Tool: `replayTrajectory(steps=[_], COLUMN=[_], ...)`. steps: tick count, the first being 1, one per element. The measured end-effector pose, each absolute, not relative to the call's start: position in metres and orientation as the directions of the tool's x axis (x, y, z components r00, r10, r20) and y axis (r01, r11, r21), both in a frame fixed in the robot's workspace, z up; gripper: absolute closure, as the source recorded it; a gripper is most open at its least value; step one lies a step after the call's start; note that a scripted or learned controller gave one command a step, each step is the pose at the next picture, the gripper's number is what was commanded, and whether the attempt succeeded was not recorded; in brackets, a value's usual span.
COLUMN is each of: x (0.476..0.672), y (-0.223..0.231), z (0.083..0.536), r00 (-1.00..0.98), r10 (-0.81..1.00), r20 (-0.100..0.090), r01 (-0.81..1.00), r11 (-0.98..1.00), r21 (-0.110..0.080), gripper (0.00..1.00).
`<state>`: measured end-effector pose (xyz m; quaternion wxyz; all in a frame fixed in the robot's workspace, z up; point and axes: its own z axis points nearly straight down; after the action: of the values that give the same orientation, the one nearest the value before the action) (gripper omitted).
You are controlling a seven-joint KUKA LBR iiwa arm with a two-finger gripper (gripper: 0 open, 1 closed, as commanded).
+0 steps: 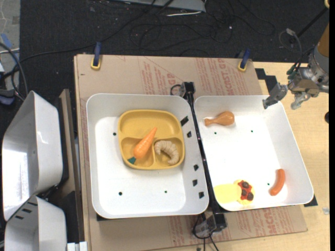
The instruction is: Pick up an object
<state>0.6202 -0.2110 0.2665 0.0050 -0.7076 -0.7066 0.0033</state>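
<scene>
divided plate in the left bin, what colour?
Yellow. The divided plate shows clearly in the camera view, holding a carrot and a shrimp.

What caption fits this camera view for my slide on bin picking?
Open gripper hovers at the right bin's far corner; drumstick, sausage inside.

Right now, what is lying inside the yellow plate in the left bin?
The yellow plate holds a carrot and a pale shrimp. The compartment floor beneath them is covered.

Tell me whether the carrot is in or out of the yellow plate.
In: the carrot lies inside the yellow plate, slanted across its divider, beside the shrimp.
</scene>
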Motion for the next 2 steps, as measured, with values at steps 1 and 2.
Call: replayTrajectory(steps=[1, 2], x=[0.623, 0.629], y=[-0.21, -0.213], z=[0.274, 0.213], r00=[-0.002, 0.0], r10=[1.0, 1.0], r20=[-0.001, 0.0], r01=[1.0, 1.0], r11=[0.002, 0.0], r21=[0.001, -0.004], gripper=[0.0, 0.0])
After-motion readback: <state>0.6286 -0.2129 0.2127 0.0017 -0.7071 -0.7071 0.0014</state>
